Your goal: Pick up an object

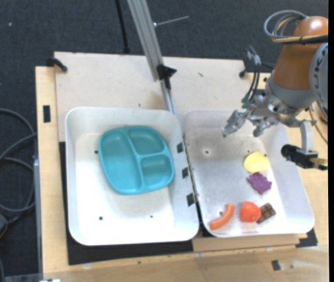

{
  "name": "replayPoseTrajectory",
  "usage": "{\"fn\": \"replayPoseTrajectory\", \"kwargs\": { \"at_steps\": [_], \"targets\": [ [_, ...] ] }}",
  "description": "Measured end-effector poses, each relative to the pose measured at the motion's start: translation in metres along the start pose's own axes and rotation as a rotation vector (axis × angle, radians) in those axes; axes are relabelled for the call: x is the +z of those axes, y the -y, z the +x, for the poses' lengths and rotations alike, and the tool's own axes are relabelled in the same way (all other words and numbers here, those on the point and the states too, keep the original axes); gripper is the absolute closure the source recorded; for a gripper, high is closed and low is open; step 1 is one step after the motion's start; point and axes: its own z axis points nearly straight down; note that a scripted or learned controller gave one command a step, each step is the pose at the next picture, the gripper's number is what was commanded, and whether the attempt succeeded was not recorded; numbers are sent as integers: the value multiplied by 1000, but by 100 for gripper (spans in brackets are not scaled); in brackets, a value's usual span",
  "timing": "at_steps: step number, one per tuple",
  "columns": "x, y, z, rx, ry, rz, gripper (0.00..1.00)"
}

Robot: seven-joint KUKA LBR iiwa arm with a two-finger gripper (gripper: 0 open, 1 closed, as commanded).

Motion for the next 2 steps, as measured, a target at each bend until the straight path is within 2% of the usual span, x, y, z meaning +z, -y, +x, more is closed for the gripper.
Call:
{"fn": "replayPoseTrajectory", "kwargs": {
  "at_steps": [1,2],
  "targets": [
    [0,0,0,0,0,0,0],
    [62,4,3,2,1,6,0]
  ]
}}
